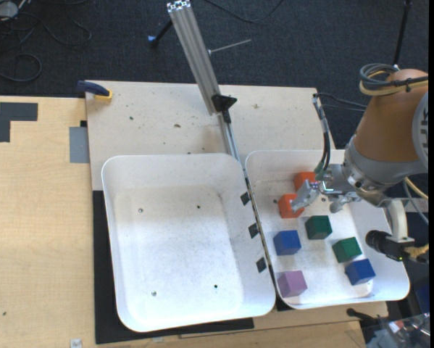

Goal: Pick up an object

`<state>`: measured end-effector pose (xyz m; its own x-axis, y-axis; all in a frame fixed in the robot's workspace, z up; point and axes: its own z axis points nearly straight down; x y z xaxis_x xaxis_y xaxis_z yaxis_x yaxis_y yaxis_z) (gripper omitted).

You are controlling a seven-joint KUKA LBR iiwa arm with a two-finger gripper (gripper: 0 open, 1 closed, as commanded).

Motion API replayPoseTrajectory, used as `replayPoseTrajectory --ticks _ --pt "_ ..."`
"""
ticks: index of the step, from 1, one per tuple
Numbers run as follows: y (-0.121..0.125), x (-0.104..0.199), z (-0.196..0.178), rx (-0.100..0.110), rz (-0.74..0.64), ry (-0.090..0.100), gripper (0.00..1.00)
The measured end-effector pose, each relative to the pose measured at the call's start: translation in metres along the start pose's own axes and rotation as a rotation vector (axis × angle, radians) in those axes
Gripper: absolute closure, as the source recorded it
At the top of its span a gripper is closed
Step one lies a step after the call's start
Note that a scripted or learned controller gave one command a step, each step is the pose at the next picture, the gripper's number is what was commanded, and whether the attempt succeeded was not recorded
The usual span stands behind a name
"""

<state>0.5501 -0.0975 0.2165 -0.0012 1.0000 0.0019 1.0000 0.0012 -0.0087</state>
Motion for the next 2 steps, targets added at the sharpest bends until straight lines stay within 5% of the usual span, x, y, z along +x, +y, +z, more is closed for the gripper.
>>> replayPoseTrajectory --ticks 1,2 --pt "0.001 -0.002 -0.002 -0.005 0.004 -0.001 0.0" --pt "0.001 -0.005 0.062 0.002 0.002 0.0 0.0"
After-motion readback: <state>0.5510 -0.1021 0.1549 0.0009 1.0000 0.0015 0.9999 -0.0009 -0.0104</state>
